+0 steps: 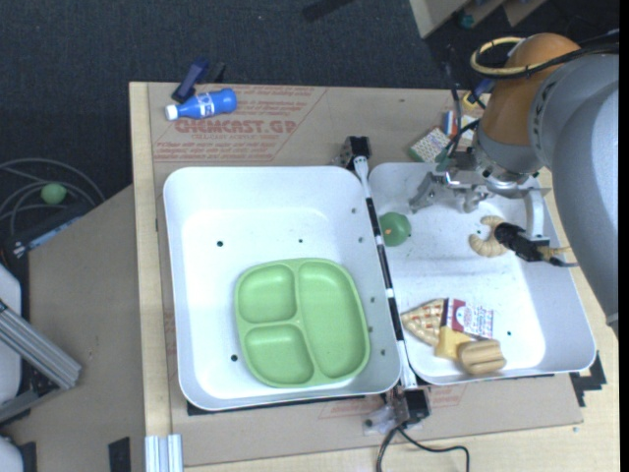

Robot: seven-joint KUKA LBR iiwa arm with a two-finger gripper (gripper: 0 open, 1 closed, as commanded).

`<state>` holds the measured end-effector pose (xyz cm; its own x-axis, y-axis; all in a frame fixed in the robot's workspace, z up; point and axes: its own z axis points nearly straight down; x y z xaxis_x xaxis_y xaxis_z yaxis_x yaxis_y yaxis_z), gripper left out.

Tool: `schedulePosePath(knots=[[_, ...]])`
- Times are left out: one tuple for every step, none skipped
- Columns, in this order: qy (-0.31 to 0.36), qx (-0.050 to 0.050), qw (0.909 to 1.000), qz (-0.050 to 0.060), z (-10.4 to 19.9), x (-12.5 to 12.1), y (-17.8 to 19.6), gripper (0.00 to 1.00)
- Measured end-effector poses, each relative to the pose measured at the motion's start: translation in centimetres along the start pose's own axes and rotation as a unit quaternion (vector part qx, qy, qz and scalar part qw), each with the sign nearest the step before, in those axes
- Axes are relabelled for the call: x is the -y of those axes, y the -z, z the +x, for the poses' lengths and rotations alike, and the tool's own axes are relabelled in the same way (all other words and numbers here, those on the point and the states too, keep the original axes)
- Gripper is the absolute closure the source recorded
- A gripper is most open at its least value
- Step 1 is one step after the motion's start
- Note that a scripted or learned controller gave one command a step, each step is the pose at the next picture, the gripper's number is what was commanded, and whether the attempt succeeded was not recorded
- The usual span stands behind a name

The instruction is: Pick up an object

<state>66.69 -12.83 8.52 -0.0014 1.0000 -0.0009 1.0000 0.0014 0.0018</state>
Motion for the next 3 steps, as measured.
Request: schedulePosePath(knots=[[-0.001, 0.0, 1.0, 0.002, -3.7, 9.7, 4.7, 0.0], [-0.001, 0.0, 1.0, 0.0, -7.5, 3.6, 2.4, 0.0], [-0.001, -0.001, 1.0, 0.002, -6.3, 5.1, -0.1, 0.0]])
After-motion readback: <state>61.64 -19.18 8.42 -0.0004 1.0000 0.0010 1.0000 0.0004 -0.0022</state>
